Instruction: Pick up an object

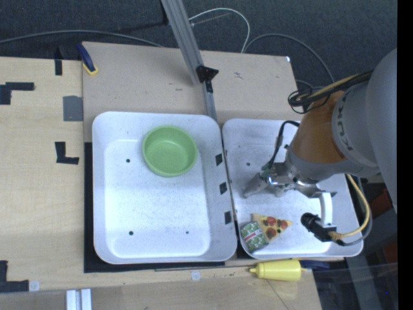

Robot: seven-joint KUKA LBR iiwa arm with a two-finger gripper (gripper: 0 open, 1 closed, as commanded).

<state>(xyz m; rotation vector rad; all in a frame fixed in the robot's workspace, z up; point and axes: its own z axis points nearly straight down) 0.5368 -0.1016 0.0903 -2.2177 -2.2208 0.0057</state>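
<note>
The gripper (258,185) hangs low in the right bin (245,141), its fingers seemingly spread with nothing between them. A pizza slice toy (273,225) and green can (253,236) lie near below. A green bowl (169,150) sits in the left bin (110,237); a yellow bottle (279,270) lies outside.

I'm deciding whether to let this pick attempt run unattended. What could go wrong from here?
1. The hand sits over bare floor of the right bin, apart from the pizza slice toy and the green can; closing here would likely grab nothing.
2. Those two items lie touching near the bin's front wall, so a descent there might nudge one or catch both.
3. The black cable hangs loose by the wrist and could snag.
</note>
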